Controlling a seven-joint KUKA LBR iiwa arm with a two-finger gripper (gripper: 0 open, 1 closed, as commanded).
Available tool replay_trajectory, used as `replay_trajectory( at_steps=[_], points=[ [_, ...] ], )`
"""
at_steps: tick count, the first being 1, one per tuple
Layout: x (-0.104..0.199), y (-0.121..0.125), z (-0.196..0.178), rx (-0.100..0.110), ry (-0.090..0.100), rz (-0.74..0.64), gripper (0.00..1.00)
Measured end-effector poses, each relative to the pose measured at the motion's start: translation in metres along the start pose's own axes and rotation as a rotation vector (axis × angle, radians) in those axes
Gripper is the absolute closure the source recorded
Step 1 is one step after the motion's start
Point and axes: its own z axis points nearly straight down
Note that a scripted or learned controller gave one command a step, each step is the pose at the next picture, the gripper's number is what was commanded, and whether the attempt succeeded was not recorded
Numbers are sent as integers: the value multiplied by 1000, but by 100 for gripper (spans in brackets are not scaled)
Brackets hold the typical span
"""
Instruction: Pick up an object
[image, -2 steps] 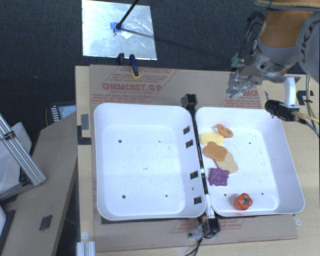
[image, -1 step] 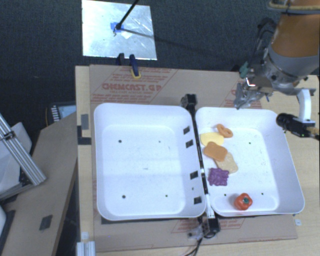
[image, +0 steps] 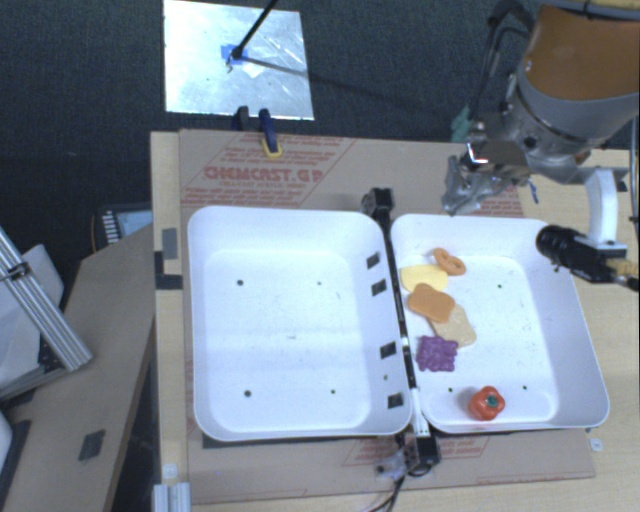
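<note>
Gripper (image: 468, 193) hovering over the far rim of the right bin (image: 560, 330), can't tell its state (too blurry). Lying in that bin near its left wall: orange pretzel (image: 449, 263), yellow piece (image: 422, 277), orange slab (image: 432, 302), purple grapes (image: 437, 353). Red tomato (image: 487, 402) by the near edge.

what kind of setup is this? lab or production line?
Most likely a robotics lab grasping rig, not a line: two white bins on a cardboard-covered bench, toy food such as a tomato, and a grey arm above.
</note>
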Motion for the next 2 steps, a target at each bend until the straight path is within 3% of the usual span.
replay_trajectory(
  at_steps=[1, 2],
  points=[
    [11, -57, -43, 5, -2, 6, 100],
    [98, -55, -40, 10, -2, 0, 100]
  ],
)
